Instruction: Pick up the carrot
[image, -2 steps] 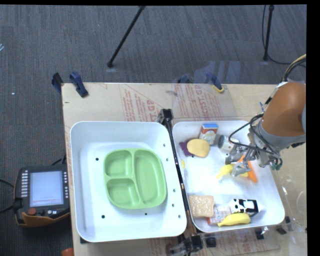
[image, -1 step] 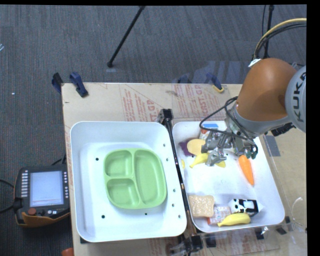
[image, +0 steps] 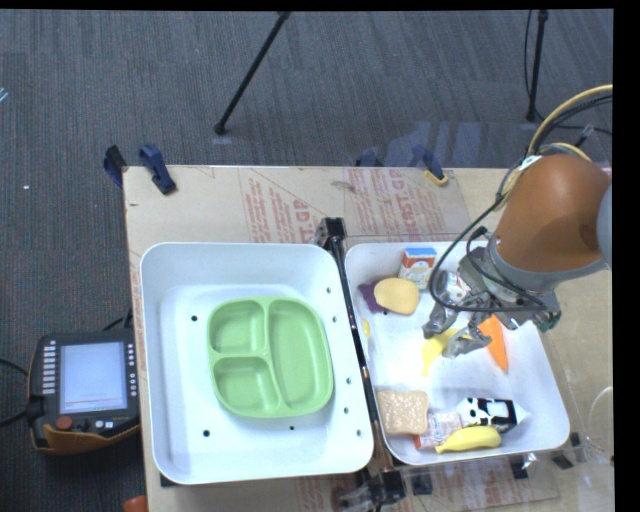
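The carrot (image: 497, 342) is a short orange wedge lying in the right bin (image: 545, 385), near its right wall. My gripper (image: 451, 334) hangs low over the middle of that bin, just left of the carrot. Its two fingers (image: 438, 324) stand apart, open, with nothing between them. The right finger is close beside the carrot's left edge; whether it touches I cannot tell. A small yellow piece (image: 432, 353) lies under the fingers. The orange-banded wrist hides the bin's upper right corner.
The right bin also holds a pale yellow potato (image: 398, 295) on a purple item, a small carton (image: 418, 265), a cracker (image: 403, 410), a black-and-white carton (image: 487, 410) and a banana (image: 468, 438). A green divided plate (image: 270, 357) sits in the left bin (image: 165, 300).
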